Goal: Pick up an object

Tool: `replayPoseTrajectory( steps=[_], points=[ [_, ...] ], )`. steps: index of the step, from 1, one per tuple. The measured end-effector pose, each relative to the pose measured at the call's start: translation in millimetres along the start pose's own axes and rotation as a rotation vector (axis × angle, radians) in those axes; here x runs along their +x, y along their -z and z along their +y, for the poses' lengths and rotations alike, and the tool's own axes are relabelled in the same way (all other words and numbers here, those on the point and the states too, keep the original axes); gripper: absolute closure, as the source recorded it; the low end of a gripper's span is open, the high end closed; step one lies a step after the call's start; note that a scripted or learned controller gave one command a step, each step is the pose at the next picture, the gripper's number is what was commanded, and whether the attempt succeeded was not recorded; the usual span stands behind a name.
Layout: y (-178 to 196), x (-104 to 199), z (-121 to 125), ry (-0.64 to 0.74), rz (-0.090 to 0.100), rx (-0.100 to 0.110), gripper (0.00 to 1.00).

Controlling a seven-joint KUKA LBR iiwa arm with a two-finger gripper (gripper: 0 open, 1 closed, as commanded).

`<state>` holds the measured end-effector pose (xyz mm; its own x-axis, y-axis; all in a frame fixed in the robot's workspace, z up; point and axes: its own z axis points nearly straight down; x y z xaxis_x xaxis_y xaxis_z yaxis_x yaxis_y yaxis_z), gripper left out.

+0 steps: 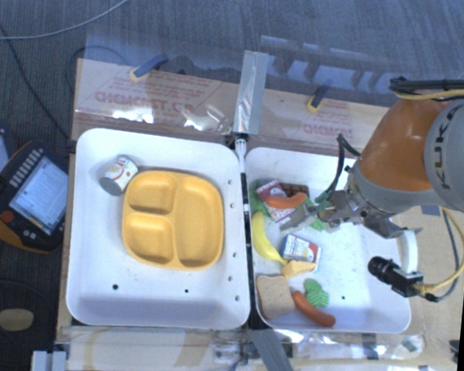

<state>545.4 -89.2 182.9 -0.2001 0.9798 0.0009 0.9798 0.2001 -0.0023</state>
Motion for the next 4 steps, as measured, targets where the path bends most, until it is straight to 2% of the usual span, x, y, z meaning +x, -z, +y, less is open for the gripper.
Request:
replayPoseTrajectory(
  steps=[1, 2, 3, 4],
  points=[
    [-88.6, -11.2, 2.3, -0.012, -0.001, -0.002, 0.0],
    [-79.8, -11.1, 2.5, -0.012, 0.0, -0.002, 1.0],
    [1.0, 30.7, 79.0, -0.006, -0.002, -0.002, 1.0],
    [34.7, -5.4, -11.5, -0.002, -0.003, 0.0, 1.0]
  ],
)
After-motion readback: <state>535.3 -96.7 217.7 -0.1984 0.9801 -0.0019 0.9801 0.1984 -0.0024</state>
